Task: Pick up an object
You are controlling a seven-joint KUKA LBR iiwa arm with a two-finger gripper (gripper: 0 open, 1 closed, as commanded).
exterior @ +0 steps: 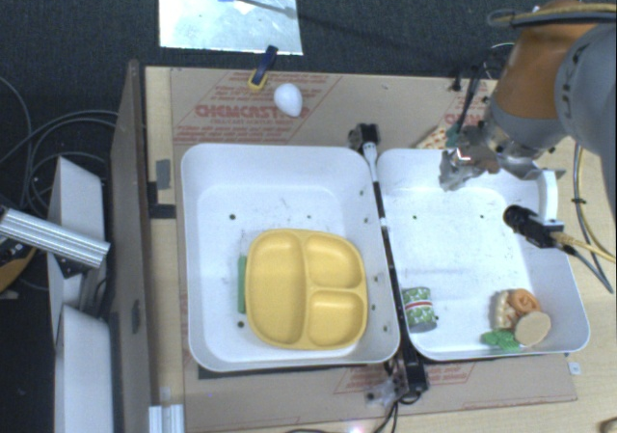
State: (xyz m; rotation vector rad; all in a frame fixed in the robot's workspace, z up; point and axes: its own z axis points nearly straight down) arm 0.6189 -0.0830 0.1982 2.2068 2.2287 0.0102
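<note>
The gripper hangs over the far edge of the right bin, below the arm's orange band; nothing shows between its fingers. A yellow divided plate lies in the left bin, with a green item poking out under its left side. In the right bin, a small green and white can rests at the near left corner. A cluster of toy food in brown, orange and green sits at the near right corner.
A black part of the arm juts over the right bin's right side. Behind the bins, on the cardboard, lie a white egg-like object and a blue and yellow tool. Cables trail at the left.
</note>
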